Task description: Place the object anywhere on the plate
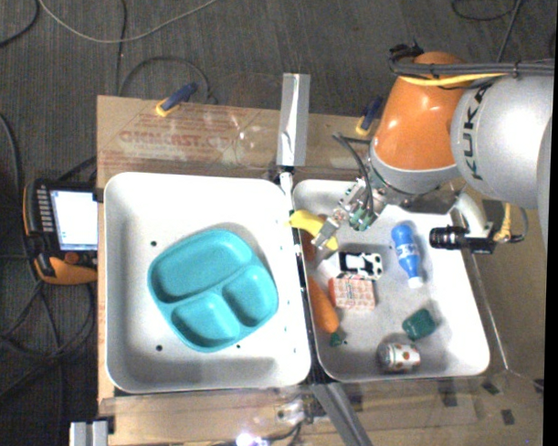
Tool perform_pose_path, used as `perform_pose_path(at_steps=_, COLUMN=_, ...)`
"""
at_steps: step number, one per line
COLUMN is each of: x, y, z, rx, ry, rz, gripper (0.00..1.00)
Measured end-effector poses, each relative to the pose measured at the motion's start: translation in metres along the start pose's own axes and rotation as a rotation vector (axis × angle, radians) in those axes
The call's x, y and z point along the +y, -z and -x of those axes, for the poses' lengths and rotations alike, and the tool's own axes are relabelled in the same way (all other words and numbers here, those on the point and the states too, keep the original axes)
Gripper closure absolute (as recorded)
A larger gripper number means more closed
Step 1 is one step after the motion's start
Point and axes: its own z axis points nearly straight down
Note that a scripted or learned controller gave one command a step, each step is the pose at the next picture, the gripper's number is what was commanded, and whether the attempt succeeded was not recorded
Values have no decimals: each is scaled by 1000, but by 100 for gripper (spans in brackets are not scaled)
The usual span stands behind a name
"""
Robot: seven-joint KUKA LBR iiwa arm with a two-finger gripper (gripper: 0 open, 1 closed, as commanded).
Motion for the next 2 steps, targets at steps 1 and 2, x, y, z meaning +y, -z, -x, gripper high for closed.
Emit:
perform_pose_path(at_steps=1, x=33, y=-18, z=-98, rx=2, ry=-76, rz=-2, gripper=100)
perform_pose_path(at_steps=2, x=33, y=-18, z=-97, rx=2, ry=-76, rz=-1, gripper=0)
